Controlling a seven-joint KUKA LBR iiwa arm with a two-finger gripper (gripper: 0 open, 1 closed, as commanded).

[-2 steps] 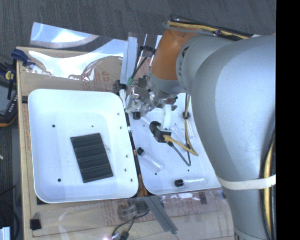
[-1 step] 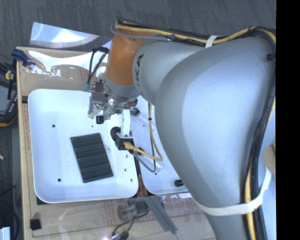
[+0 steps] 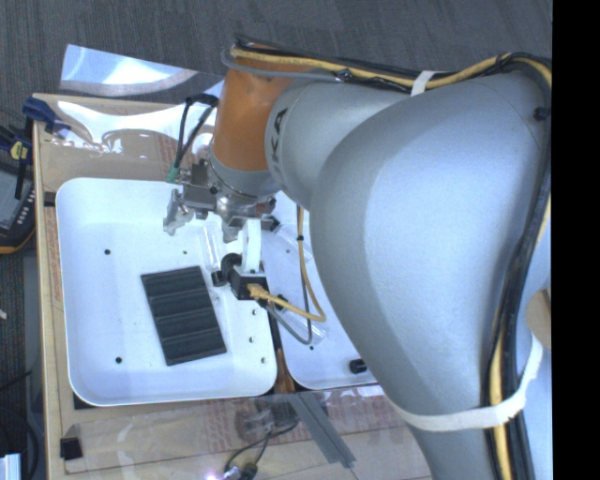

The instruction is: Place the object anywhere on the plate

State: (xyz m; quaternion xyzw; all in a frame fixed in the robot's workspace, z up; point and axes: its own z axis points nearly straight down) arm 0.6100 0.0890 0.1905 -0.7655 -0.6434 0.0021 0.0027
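Two white bins (image 3: 84, 281) on wooden bench (image 3: 122, 436), dark carpet floor (image 3: 141, 28)

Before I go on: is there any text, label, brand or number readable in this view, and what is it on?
No text can be read.
The grey arm shows dark marks beside its orange band, too blurred to read.
The dark ribbed plate in the left bin bears ridges, no lettering.
The yellow-and-black device at the left edge shows no legible label.
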